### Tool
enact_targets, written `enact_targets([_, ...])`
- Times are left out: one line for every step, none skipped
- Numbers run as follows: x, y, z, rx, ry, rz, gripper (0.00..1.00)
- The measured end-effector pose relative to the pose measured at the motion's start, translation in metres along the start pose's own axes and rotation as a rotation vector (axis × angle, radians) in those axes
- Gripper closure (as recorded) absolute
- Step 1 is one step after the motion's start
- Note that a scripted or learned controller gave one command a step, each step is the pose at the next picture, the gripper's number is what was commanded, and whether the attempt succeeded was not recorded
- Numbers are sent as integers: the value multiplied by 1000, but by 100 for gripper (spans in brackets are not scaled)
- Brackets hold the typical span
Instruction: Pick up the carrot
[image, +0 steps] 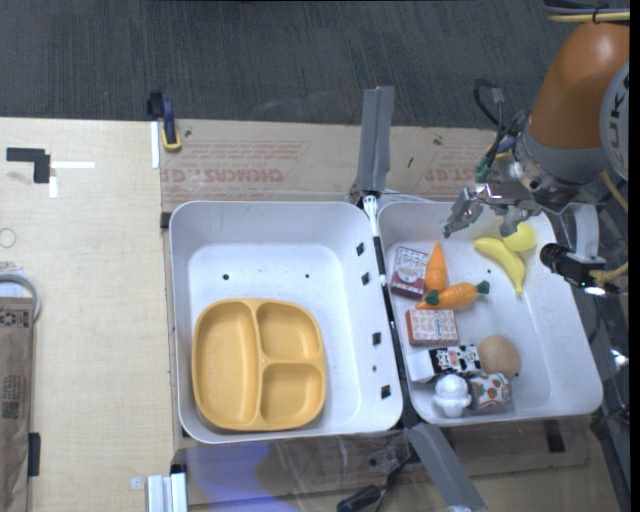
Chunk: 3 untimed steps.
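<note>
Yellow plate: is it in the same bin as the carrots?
No. The yellow plate lies in the left bin, while both carrots lie in the right bin.

The arm enters from the right edge of the counter, its orange band at the upper right corner, with the wrist angled down and leftward, positioning the end effector (468, 215) over the far edge of the right bin, holding nothing.
</note>
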<state>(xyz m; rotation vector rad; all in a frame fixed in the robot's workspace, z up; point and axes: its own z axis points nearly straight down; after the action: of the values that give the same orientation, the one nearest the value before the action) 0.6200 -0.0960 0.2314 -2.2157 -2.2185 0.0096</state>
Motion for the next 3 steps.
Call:
enact_targets([-8, -15, 132, -6, 0, -6, 0])
enact_targets([-5, -13, 135, -17, -6, -106, 0])
enact_targets([-5, -13, 136, -17, -6, -106, 0])
